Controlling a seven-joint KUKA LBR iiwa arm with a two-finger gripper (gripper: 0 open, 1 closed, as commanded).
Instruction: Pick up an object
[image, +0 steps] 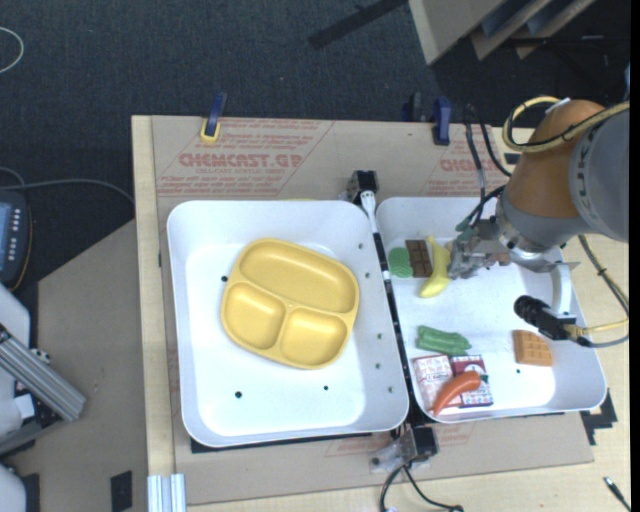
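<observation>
Nearest the camera, at the lower edge of the right bin (590, 385), an orange-red pepper (456, 388) is lying across a printed packet (446, 373), with a green pod (442, 339) just above. The gripper (464, 256) is hovering right of centre beside a yellow banana (436, 281); I cannot tell how its fingers are standing. A good pick, I judge, is calling for centring over the banana's middle, clear of the brown bar (419, 259) touching it.

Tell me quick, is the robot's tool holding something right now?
Tool: cannot be told; it hangs beside the yellow banana in the right bin.
</observation>
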